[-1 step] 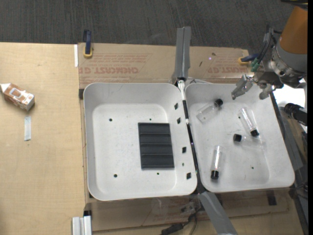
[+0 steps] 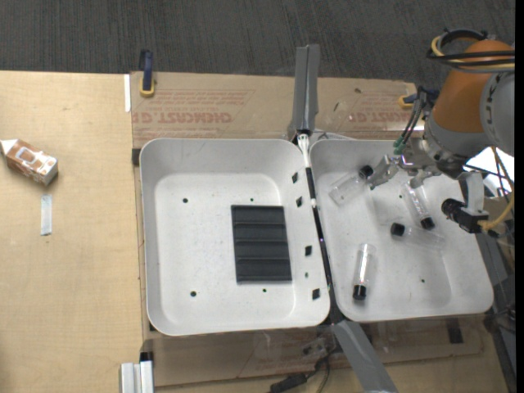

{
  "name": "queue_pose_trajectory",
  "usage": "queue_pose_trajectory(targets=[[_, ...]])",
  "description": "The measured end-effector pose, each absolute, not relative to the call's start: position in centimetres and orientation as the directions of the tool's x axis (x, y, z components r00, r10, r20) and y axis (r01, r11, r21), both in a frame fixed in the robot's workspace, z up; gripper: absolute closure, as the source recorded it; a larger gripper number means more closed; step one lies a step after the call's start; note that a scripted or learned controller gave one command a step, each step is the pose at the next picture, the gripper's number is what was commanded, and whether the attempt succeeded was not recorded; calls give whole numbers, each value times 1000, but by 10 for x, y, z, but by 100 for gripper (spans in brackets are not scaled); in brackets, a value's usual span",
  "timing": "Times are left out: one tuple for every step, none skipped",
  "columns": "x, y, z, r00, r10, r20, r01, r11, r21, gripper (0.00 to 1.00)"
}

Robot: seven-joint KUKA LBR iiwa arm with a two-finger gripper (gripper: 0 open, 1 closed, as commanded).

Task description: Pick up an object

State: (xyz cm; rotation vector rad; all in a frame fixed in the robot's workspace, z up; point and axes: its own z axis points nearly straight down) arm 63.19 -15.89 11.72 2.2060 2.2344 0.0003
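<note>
Clear tube [image 2: 361, 272] lies near bin's [image 2: 458, 305] front — well apart from gripper [image 2: 409, 178], finger state perhaps unreadable.

A small printed carton [image 2: 31, 162] was seen lying on the bare wooden bench [image 2: 65, 285], well left of the bins. A pale strip [image 2: 46, 216] lay just below it, and a blue-handled clamp [image 2: 146, 72] was fixed at the cardboard's far edge.

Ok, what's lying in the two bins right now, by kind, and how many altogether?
Black ribbed block in the left bin: 1
Clear tubes with black caps in the right bin: 3 ()
Small black piece: 1
Total: 5
</note>
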Motion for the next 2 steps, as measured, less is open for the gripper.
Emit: queue_pose_trajectory(targets=[[547, -172, 91, -142, 990, 1, 990, 142, -1, 0], [547, -173, 100, -139, 990, 1, 990, 139, -1, 100]])
